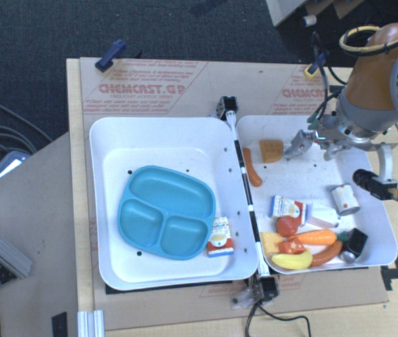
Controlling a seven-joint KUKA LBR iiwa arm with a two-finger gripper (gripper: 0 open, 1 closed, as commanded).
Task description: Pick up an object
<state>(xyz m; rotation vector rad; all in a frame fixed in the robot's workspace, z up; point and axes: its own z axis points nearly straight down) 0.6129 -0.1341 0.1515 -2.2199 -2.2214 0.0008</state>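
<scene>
Above the right shallow white bin (388, 209), beside a tan square biscuit-like block (272, 150), hovering two-finger gripper (316, 144) poised for picking, jaw state impossible to tell.

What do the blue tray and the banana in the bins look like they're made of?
Blue tray: likely moulded plastic, one even colour, rounded compartment walls, soft sheen. Banana: probably a plastic toy, with flat uniform yellow and a smooth surface, though this view cannot settle it.

You can count two white bins (107, 188), one blue tray (165, 211), one banana (291, 260), one carrot (316, 237), two small cartons (220, 236).
</scene>
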